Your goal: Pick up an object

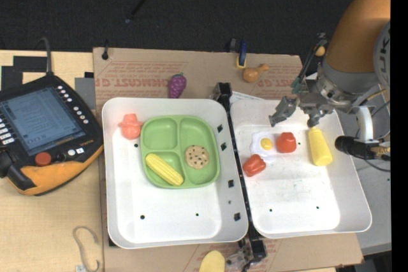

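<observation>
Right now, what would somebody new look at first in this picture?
Probably the green plate in the left bin, with corn and a cookie in its lower compartments. Next, the arm's big orange band at the right, with the gripper open above the right bin. Just below the gripper lie an egg, a red block and a yellow block.

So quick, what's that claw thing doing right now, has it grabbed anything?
Gripper: open and holding nothing, hanging over the right bin just above the small red block.
</observation>
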You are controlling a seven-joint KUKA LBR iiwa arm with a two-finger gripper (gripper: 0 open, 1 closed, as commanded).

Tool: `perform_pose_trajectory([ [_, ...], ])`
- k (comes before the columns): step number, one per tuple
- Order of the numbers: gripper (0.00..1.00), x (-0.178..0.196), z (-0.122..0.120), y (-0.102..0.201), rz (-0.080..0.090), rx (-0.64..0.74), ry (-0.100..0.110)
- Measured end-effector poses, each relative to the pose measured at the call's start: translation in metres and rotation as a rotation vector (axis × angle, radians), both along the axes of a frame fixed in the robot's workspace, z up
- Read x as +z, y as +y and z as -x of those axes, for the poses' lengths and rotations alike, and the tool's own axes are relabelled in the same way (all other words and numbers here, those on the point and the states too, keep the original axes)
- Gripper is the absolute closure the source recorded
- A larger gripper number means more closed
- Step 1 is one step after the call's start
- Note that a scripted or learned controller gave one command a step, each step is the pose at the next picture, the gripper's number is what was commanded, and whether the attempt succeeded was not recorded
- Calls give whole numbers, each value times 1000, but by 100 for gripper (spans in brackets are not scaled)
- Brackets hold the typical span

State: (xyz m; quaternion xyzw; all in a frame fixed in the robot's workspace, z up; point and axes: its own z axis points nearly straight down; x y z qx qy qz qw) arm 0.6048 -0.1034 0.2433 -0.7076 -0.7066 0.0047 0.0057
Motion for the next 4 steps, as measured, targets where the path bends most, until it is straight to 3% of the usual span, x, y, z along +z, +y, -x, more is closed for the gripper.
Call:
perform_pose_trajectory([
  [1, 0, 8, -2, 0, 1, 2, -12],
  [4, 0, -139, 12, 19, 0, 1, -8],
])
